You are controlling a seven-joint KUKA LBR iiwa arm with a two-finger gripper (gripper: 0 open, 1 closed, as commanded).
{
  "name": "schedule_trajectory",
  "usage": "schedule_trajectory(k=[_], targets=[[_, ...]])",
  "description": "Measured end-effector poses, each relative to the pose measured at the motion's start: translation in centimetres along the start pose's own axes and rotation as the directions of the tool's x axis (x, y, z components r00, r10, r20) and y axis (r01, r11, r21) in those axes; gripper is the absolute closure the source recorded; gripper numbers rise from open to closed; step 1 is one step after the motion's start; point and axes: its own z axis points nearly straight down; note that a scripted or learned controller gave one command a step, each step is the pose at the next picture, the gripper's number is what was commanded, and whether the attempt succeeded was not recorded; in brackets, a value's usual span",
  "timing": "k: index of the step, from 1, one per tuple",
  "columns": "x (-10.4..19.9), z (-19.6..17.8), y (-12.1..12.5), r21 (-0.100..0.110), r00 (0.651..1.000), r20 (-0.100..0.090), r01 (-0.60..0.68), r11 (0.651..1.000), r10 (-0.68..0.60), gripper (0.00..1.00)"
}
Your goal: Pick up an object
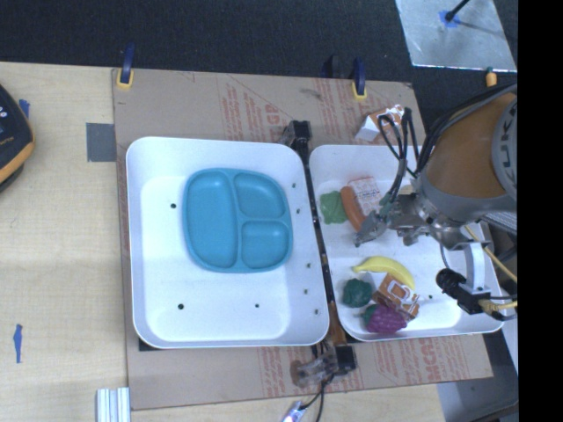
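Camera view, left bin (141, 236): holds a blue divided plate (237, 218), centred toward 12 o'clock; likely a drop-off spot.
Camera view, right bin (449, 319): holds every candidate for picking.
Toys: green piece (332, 207) and orange sausage (352, 206) at 10 o'clock; banana (387, 267) at centre; dark green piece (356, 293), small box (400, 300) and purple grapes (385, 318) toward 6 o'clock.
Hand (374, 227): low between sausage and banana, apparently positioned for a grab; released or clenched, cannot tell.
Surface (62, 262): bears both bins.
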Motion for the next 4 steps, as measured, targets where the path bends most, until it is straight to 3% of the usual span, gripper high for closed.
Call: schedule_trajectory(k=[1,2,3,4], targets=[[-1.7,5.8,5.5,-0.002,1.0,0.001,0.0,1.0,0.0,0.0],[-1.2,5.7,10.4,-0.003,1.0,-0.001,-0.002,1.0,0.002,0.0],[-1.3,4.4,10.5,-0.002,1.0,-0.003,0.001,1.0,-0.001,1.0],[0.2,-8.0,9.7,-0.005,1.0,0.0,-0.001,1.0,0.001,1.0]])
